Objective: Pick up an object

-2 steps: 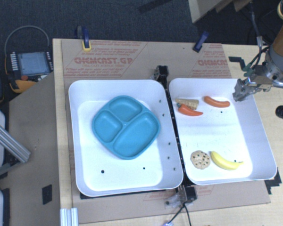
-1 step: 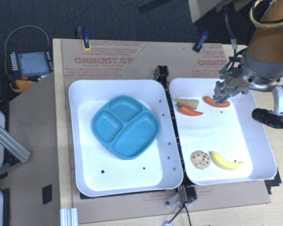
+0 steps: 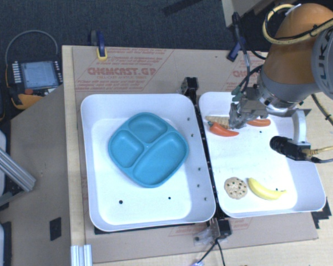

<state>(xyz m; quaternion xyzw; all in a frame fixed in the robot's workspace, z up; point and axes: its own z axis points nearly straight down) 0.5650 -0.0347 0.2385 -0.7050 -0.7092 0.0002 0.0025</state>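
Dark blue-grey carpet floor [image 3: 127, 15], brown board bench top [image 3: 155, 65], handheld control pendant [image 3: 38, 73] at left

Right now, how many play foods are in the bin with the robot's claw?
5 at least: a banana and cookie near the front, two orange-red pieces and a tan piece by the gripper, which may hide more.
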